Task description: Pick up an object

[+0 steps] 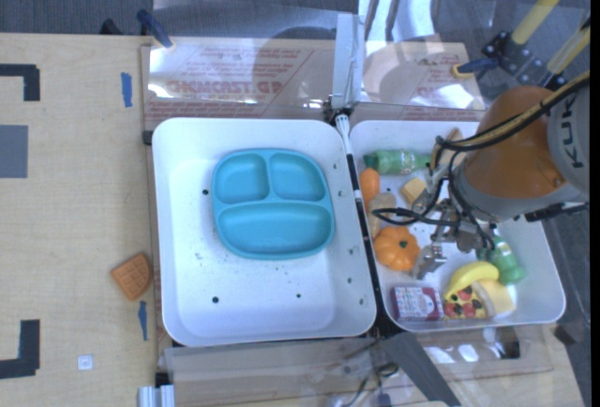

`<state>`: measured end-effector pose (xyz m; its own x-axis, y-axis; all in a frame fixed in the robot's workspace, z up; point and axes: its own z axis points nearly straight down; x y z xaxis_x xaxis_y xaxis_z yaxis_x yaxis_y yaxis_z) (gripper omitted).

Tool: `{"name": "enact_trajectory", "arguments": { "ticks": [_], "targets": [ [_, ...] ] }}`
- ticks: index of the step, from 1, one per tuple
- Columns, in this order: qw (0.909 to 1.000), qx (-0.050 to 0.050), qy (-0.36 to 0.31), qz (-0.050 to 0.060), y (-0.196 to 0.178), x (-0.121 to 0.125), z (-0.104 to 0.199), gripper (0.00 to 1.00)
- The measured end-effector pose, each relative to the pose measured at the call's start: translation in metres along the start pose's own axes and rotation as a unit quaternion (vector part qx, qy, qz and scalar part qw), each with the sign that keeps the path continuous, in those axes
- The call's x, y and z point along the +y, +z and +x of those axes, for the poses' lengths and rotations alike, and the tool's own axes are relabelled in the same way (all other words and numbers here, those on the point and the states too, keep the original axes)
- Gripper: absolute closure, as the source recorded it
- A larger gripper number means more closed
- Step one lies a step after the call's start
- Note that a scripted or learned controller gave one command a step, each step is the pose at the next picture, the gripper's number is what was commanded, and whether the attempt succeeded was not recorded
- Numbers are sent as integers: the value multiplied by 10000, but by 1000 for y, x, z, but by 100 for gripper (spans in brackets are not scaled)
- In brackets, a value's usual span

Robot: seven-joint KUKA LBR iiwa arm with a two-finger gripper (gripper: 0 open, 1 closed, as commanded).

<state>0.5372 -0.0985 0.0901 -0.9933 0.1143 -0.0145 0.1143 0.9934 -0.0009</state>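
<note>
The right white bin (548, 288) holds several toy foods: an orange pumpkin (397, 248), a green bottle (398, 160) lying on its side, a small orange piece (369, 184), a tan wedge (414, 189), a red packet (415, 303), a yellow banana (469, 277) and a green item (503, 260). My gripper (434, 257) hangs low over the middle of this bin, just right of the pumpkin and above the red packet. Cables and the wrist hide what lies under it. I see nothing held in it.
The left white bin (187, 302) carries a blue divided plate (272, 203). A brown waffle-like piece (132, 276) lies on the wooden bench left of the bins. The arm's orange band (511, 157) covers the right bin's far right part. Clear plastic sheets stand behind both bins.
</note>
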Motion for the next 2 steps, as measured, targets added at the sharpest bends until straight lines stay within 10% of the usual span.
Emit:
{"name": "enact_trajectory", "arguments": {
  "ticks": [1,2],
  "targets": [
    [9968,9,-804,-6,2,13,-72,0],
    [9989,15,-470,-10,2,14,-68,0]
  ]
}}
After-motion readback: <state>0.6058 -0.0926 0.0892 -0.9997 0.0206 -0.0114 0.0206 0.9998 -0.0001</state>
